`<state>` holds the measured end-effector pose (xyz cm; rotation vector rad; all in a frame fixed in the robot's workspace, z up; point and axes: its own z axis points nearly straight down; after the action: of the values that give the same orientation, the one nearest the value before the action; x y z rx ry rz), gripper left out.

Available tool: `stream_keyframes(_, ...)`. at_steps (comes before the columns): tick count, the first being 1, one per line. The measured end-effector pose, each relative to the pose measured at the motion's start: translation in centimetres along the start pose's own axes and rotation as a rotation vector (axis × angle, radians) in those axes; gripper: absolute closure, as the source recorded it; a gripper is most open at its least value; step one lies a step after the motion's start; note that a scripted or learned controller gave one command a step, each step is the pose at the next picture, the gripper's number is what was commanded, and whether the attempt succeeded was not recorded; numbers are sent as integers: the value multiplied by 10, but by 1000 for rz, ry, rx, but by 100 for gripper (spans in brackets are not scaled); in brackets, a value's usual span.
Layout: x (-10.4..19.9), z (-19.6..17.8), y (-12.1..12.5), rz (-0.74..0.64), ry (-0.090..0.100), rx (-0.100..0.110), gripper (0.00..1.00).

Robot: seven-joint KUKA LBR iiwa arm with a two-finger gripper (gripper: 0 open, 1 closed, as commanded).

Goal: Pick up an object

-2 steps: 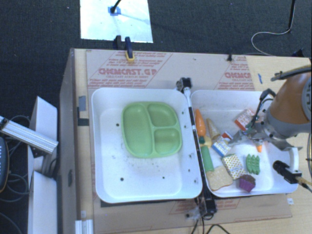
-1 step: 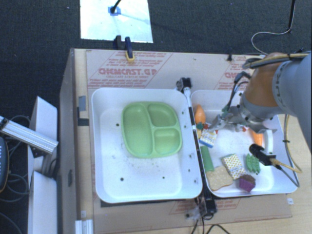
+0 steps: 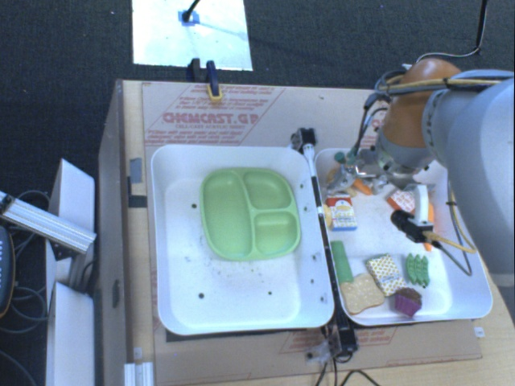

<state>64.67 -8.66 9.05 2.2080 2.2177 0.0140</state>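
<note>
Toy milk carton (image 3: pixel 343 213) lies just below-left of our gripper (image 3: pixel 348 170) in the right bin (image 3: pixel 471 284); whether our jaws are wide or narrow, we cannot tell.

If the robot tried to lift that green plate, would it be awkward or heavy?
Probably light: the green plate looks like thin moulded plastic. It seems stiff, since its three compartments hold a crisp shape. It lies flat in the left bin, with a low rim, so a two-finger hand may struggle to get under an edge, and the smooth surface could slip.

Fixed overhead slant onto both bins (image 3: pixel 241 155)
</note>
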Motion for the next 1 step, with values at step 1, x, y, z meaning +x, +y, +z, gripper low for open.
stream_keyframes(1,1,-12,2,-4,2,-4,100)
